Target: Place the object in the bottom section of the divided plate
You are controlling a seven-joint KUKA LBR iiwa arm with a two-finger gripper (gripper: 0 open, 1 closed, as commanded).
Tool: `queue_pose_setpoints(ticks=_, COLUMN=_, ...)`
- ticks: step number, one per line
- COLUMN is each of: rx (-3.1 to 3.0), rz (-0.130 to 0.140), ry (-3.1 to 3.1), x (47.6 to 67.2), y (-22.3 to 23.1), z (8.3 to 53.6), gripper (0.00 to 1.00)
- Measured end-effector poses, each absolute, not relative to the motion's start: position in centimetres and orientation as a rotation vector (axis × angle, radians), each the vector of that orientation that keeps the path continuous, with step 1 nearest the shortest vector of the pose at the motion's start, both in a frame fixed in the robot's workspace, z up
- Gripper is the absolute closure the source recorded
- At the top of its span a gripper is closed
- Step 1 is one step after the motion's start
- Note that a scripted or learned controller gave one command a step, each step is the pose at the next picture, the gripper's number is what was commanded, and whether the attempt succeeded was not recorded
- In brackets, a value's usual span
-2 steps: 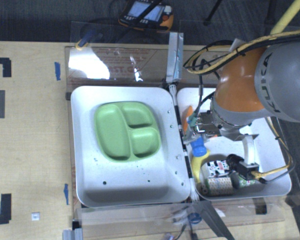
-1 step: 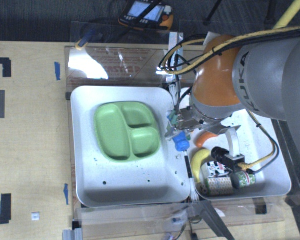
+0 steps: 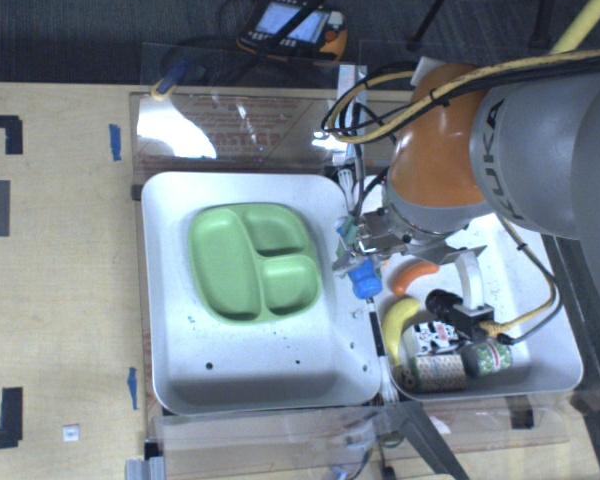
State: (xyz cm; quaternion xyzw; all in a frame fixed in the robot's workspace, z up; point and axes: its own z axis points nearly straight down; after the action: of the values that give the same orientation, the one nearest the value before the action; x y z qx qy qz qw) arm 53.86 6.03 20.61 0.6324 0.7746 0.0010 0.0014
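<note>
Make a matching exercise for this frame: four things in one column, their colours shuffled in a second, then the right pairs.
Things:
1. divided plate
2. banana
3. band above the wrist
4. left bin

Colours:
A. white
B. orange
C. green
D. yellow

Pairs: 1-C, 2-D, 3-B, 4-A

green divided plastic plate [image 3: 252, 261] lies in left shallow white bin [image 3: 180, 358] | grey arm with orange band [image 3: 435, 163] over right white bin [image 3: 550, 353] | yellow banana [image 3: 396, 323], orange object [image 3: 412, 275], green can [image 3: 492, 357] inside | pincer [image 3: 360, 258] near blue object [image 3: 365, 282]
</note>
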Motion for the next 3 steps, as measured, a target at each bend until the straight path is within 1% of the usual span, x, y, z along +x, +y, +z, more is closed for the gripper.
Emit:
queue_pose_setpoints(ticks=1, rx=1.985, rz=0.005, ry=2.429, x=53.94, y=5.99, z=21.57, gripper=1.0)
queue_pose_setpoints(ticks=2, rx=1.985, rz=0.005, ry=2.429, x=53.94, y=5.99, z=21.57, gripper=0.0)
queue_pose_setpoints(ticks=3, rx=1.985, rz=0.007, ry=2.427, x=54.04, y=5.96, z=22.56, gripper=1.0)
